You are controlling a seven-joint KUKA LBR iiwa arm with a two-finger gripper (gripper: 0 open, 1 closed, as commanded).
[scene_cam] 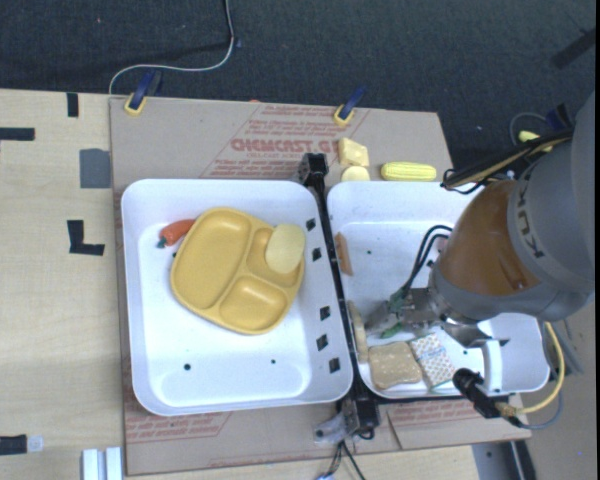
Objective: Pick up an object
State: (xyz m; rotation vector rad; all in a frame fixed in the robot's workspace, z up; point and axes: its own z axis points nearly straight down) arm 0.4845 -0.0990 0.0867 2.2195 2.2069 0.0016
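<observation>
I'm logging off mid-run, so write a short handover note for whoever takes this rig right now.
Hand: low inside the right bin, above the clutter at its near end; whether it is open or shut cannot be told, and nothing is seen held.
Right bin: toast slice and a patterned flat piece lie side by side near the front wall.
Left bin: yellow divided tray with a pale yellow round piece on its right part; an orange carrot-like item sits by the tray's far left edge.
Behind the bins: yellow corn cob.
Done: no pick confirmed.
Left: grasp one object and lift.
</observation>
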